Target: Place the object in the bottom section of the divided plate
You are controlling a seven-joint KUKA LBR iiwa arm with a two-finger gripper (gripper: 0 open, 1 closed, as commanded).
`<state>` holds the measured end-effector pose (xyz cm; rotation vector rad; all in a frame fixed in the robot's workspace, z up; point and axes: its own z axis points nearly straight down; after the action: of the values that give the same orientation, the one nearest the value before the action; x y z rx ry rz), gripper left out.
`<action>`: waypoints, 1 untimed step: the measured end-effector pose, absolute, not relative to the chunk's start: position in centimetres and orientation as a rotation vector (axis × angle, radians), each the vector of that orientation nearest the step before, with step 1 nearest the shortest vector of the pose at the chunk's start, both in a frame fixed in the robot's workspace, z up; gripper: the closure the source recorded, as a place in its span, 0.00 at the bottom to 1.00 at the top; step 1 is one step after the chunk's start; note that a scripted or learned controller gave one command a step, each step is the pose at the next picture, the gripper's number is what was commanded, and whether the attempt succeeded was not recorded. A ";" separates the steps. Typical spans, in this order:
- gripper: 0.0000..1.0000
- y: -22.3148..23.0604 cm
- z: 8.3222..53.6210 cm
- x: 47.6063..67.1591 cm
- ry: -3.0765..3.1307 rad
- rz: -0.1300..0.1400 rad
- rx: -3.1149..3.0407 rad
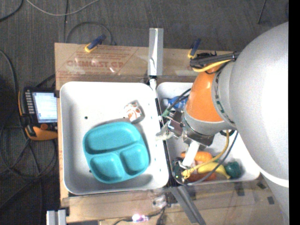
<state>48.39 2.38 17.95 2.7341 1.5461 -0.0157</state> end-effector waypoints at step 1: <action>1.00 2.4 18.4 48.4 1.552 -0.032 2.732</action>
<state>48.41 2.41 18.39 2.7325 1.5521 -0.0316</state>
